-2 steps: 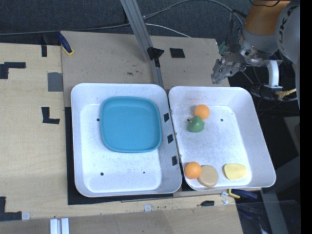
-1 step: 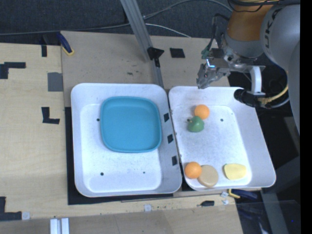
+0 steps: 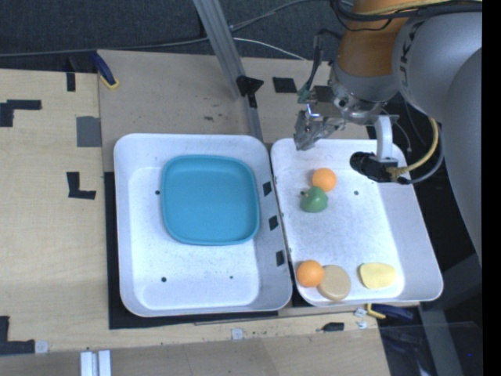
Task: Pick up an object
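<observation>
The right bin holds an orange ball with a green round object just below it. Along its near side lie a second orange ball, a tan disc and a yellow piece. My gripper hangs over the bin's far left corner, above and a little left of the upper orange ball. Nothing shows between its fingers.
A blue square plate lies in the left bin. A slanted metal pole crosses behind the bins. The grey arm with its orange band fills the upper right, and black cable fittings overhang the right bin's far edge.
</observation>
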You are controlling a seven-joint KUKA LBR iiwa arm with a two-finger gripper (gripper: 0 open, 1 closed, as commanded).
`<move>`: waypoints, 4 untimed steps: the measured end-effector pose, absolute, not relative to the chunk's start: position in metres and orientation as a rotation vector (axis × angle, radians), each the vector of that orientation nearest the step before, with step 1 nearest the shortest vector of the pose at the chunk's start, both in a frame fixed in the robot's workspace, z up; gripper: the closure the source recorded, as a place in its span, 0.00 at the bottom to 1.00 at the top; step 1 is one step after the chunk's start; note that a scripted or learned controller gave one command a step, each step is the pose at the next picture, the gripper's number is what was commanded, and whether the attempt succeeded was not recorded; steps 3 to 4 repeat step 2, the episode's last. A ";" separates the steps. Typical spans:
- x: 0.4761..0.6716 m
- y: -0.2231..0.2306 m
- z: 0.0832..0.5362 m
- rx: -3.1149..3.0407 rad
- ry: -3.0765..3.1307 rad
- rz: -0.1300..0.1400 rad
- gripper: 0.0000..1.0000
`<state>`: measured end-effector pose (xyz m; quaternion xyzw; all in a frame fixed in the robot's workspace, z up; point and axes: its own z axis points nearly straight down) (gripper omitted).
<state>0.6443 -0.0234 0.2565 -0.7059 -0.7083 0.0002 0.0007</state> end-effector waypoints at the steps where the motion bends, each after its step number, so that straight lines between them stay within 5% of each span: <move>1: 0.639 0.027 0.259 -2.216 -2.226 0.000 1.00; 2: 0.626 0.080 0.256 -2.215 -2.226 0.000 1.00; 4: 0.626 0.080 0.256 -2.215 -2.226 0.000 1.00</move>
